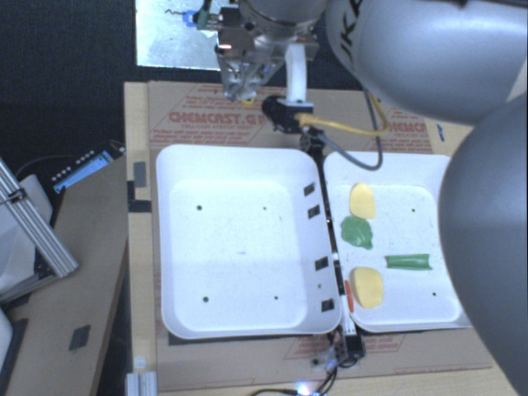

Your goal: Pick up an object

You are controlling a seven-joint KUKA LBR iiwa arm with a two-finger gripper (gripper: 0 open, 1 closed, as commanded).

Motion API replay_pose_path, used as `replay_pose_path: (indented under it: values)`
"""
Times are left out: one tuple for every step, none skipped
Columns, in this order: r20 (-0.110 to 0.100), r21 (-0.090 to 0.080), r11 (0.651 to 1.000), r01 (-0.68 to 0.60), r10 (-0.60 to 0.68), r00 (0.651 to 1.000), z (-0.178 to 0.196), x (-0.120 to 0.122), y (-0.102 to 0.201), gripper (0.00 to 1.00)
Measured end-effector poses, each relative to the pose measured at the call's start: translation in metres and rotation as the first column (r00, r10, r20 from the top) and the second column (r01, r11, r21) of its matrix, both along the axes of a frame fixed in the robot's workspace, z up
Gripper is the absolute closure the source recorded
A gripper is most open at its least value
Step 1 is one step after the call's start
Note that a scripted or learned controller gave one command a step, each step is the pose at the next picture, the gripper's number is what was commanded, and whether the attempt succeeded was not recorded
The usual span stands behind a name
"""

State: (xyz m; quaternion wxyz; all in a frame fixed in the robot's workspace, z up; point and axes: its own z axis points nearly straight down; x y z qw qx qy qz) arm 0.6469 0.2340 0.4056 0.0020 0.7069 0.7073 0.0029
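Choosing target first: right bin [429,176] holds four small objects — upper yellow piece [361,200], green lump [357,233] touching just below it, green stick [407,261], lower yellow piece [368,287] near divider. Left bin [177,246] holds none. Gripper [245,77] hangs beyond far rim of left bin, well apart from all objects; nothing between its fingers, and we cannot tell whether it is spread or closed. We judge green stick safest pick: lies alone. Arm body [487,246] covers right part of right bin; more objects may hide there.

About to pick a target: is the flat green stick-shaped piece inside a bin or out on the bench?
Inside. The green stick-shaped piece lies flat on the floor of the right white bin.
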Motion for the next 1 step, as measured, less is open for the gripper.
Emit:
replay_pose_path:
  values:
    - [-0.001,0.000,1.000,-0.002,0.002,1.000,0.0281,0.0227,0.0001,1.00]
